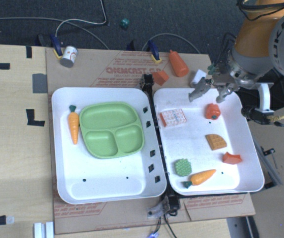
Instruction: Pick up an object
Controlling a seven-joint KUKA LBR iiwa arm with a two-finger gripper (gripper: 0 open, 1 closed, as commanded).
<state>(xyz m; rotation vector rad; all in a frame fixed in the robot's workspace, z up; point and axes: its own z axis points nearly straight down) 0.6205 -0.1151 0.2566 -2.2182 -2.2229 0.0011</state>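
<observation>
My gripper (211, 93) hangs over the far edge of the right bin (246, 182), its two grey fingers spread open with nothing between them. Just below it, between and a little nearer than the fingertips, lies a red-orange tomato-like toy (212, 111). Further into the right bin lie a pink waffle-patterned card (173, 117), a tan bread-like piece (215, 142), a small red wedge (232, 158), a green broccoli-like toy (183, 167) and an orange carrot (201, 177).
The left bin (62, 182) holds a green divided plate (112, 129) and a second carrot (73, 125). Beyond the bins on the cardboard lie an orange bottle-shaped toy (178, 63), a small orange block (160, 77), a white can (68, 56) and two clamps.
</observation>
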